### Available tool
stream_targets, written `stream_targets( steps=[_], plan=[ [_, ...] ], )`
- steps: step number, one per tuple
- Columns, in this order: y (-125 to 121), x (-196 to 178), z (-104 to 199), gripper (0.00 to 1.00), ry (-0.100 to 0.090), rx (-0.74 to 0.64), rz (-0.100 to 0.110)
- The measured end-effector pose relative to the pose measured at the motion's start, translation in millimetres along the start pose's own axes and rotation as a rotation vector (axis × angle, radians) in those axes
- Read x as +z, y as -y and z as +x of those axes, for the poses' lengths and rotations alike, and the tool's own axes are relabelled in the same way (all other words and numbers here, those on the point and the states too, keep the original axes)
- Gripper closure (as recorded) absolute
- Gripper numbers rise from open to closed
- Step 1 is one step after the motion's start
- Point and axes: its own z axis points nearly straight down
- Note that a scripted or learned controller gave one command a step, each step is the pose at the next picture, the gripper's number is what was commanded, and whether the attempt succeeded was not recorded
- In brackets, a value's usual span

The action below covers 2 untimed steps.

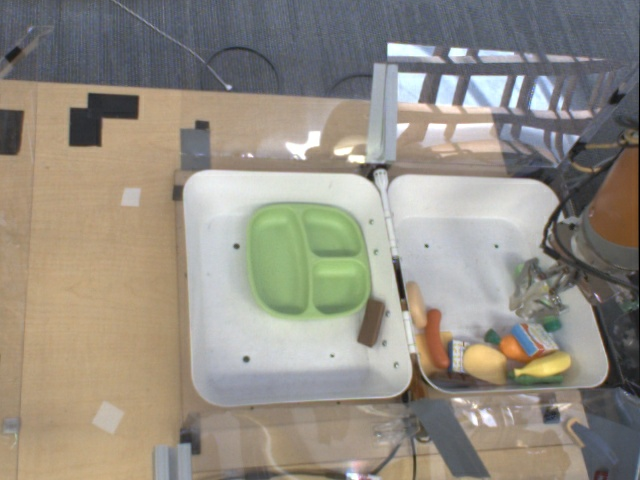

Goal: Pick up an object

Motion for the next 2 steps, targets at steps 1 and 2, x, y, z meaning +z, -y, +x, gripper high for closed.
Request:
stream_targets(
  steps=[1, 2],
  plan=[
    [-36.0, -45.3, -34.5, 1.00, 0.002, 0.162, 0.000],
    [-2.5, -18.0, -22.4, 1.00, -0.003, -0.123, -0.003]
  ],
)
